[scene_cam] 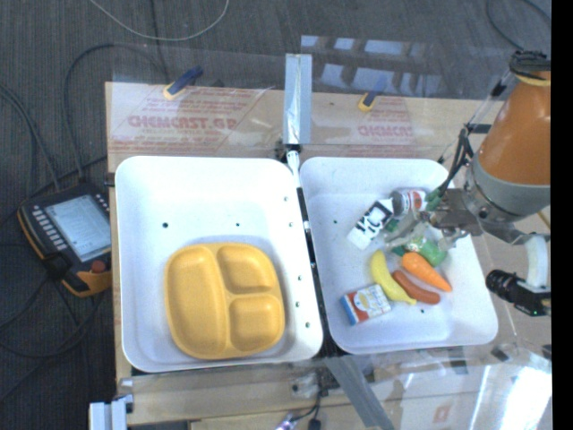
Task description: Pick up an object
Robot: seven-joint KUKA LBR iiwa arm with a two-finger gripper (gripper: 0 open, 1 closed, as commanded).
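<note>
Even, bright overhead light. White bins (206, 173) near overexposed, shadows soft and faint. Glare patches on clear sheet (376, 79) at top and on panel (519, 392) lower right. Overall slightly soft focus; small items lack fine detail.

Both bins (143, 195) are white. The divided tray (226, 298) is yellow. The banana (387, 278) is yellow, the carrot (426, 271) orange with green top, the small carton (365, 304) orange, blue and white.

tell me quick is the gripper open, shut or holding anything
gripper: cannot be told; it sits low in the right bin among the toy food, by the carrot.
</note>
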